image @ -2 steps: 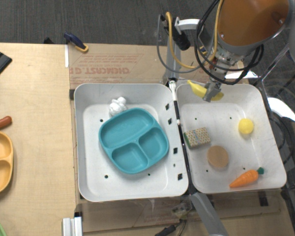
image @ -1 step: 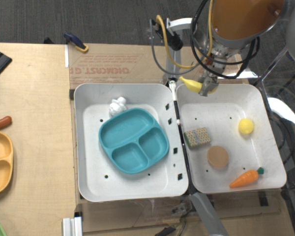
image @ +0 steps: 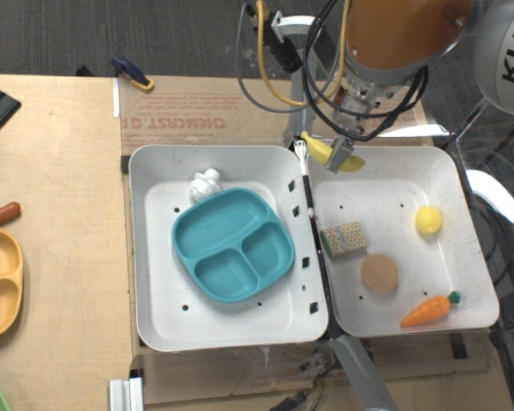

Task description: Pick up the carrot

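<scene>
The jaws hang at the far rim of the right bin, close to its inner corner beside the divider between the two bins; whether they are open or closed cannot be told from this angle, and nothing can be seen held between them. A yellow object, partly hidden behind them, lies just beside them at that same far edge. The arm, with its orange band, rises above this corner toward the upper right, trailing black and yellow cables. The carrot lies in the right bin's near right corner, close against the near wall, its green top pointing toward the right wall, well apart from the jaws. A round tan disc sits near the carrot toward the bin's middle, and a speckled sponge block lies near the divider edge. A yellow ball rests near the right wall. The middle of the right bin's floor between these items is open. In the left bin a teal divided plate occupies the centre, with a small white object touching its far rim. On the desk to the left sit an orange tray and a sausage-shaped item.
</scene>
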`<state>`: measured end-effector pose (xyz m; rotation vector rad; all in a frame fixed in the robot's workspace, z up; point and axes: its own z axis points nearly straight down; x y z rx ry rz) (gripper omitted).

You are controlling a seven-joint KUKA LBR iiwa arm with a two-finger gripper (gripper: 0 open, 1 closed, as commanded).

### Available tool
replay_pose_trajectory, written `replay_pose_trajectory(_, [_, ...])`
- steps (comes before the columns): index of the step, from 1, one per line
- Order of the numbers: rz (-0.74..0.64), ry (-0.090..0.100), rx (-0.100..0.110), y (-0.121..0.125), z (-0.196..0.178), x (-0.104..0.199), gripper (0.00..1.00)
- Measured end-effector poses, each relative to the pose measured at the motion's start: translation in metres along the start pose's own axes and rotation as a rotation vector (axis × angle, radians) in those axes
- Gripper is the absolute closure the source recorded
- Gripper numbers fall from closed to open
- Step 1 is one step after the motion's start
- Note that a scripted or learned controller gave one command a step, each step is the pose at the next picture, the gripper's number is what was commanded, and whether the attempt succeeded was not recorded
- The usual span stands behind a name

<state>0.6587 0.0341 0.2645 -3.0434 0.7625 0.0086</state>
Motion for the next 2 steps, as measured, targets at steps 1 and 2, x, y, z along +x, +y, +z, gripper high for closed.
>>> replay_pose_trajectory(1, [0.510, 0.002, 0.002, 0.0405, 0.0005, 0.0220, 1.00])
replay_pose_trajectory(2, [0.109, 0.003, 0.001, 0.0420, -0.0068, 0.0228, 1.00])
